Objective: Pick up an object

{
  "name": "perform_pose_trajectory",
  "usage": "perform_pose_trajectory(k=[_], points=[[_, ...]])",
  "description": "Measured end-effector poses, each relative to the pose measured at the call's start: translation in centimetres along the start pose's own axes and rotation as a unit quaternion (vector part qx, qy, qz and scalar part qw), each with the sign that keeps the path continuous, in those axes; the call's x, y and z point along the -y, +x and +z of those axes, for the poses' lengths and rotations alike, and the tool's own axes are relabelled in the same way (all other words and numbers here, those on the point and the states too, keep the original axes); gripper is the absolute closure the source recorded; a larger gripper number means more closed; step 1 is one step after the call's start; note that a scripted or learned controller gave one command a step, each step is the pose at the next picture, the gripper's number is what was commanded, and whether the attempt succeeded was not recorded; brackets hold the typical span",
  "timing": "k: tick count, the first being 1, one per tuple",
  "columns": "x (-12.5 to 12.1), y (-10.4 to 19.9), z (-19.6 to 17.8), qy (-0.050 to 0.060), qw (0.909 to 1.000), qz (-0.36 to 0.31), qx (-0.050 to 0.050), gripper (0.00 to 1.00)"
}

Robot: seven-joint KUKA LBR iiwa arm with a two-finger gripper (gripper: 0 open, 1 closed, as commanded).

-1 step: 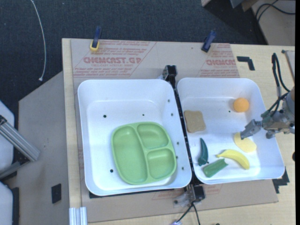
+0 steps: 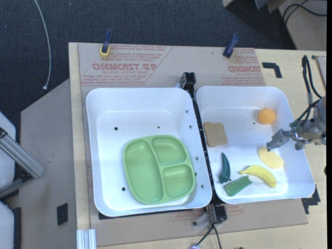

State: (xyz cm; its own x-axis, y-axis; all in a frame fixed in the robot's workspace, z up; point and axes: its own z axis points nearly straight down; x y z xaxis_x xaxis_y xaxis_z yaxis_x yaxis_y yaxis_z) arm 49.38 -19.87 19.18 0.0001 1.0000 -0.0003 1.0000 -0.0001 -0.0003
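Observation:
The right bin (image 2: 244, 100) holds several items. An orange ball (image 2: 266, 116) lies at its far right, a tan bread slice (image 2: 215, 134) near its left wall. A dark green pepper (image 2: 224, 168), a green cucumber piece (image 2: 238, 185) and a yellow banana (image 2: 261, 175) lie toward the front. A pale yellow rounded piece (image 2: 272, 159) sits just behind the banana. My gripper (image 2: 277, 140) comes in from the right and hangs low over the bin, just above the pale yellow piece and below the orange ball. I see nothing held in it.
The left bin (image 2: 104, 108) holds a light green divided plate (image 2: 158, 168). A black clamp (image 2: 188, 80) sits where the two bins meet at the back, and another (image 2: 215, 214) at the front. Blue and yellow clips (image 2: 106, 43) pin the cardboard board's far edge.

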Motion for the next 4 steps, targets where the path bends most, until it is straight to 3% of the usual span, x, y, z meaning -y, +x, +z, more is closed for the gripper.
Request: perform_pose_trajectory(k=[2, 3, 4], points=[[0.2, -0.3, 10.9, 0.001, 1.0000, 0.000, -0.001, 0.00], [0.0, -0.5, 9.3, -0.005, 1.0000, 0.001, 0.003, 1.00], [0.1, 0.3, 3.6, -0.002, 1.0000, 0.000, 0.001, 1.00]])
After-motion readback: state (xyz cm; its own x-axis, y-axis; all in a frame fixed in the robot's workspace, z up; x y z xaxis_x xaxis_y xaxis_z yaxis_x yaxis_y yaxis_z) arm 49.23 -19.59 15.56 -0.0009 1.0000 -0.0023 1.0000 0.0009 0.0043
